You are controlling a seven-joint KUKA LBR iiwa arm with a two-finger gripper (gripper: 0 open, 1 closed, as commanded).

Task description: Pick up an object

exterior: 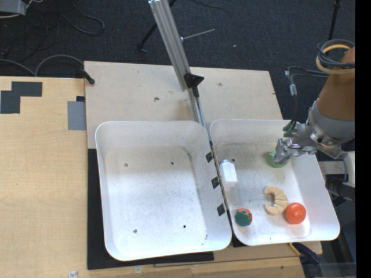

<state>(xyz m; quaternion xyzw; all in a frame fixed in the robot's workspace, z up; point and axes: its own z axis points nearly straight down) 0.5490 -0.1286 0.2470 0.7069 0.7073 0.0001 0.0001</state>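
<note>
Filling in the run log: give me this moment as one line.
gripper: low in right bin, at green object | grasp: unconfirmed | other items: white block, croissant, red ball, green-red ball

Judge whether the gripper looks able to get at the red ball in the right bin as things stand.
Probably yes: the red ball lies uncovered near the gripper, with only the croissant-shaped piece beside it.

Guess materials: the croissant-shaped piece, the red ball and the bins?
Croissant-shaped piece: probably moulded plastic or foam toy; uniform tan, ribbed segments, matte. Red ball: likely smooth plastic or rubber; saturated colour with a slight sheen. Right bin and left bin: look like thin formed plastic; rounded corners, rolled rims, matte white with dark scuff specks. None is certain from this view.
</note>
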